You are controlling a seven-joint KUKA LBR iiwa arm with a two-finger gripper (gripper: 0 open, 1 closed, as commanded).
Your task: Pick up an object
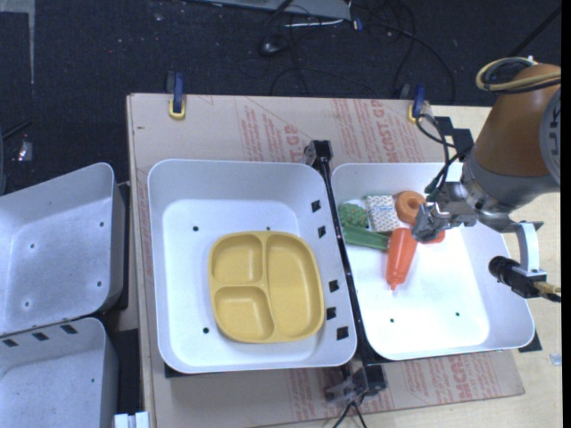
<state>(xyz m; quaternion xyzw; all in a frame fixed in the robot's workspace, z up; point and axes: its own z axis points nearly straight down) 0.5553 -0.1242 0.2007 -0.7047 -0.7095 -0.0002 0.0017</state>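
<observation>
The gripper (434, 223) hangs low over the right bin (464, 324), just above the top end of an orange toy carrot (399, 257); whether its fingers are open or closed cannot be told. The carrot lies slanted on the bin floor. Beside it sit a green piece (364, 235), a pale patterned block (381, 208) and an orange ring (409, 205). The left bin (178, 328) holds a yellow divided plate (266, 285).

Bare white floor across the right bin's (464, 324) near half; toy clutter (384, 217) crowding its far-left corner.
</observation>
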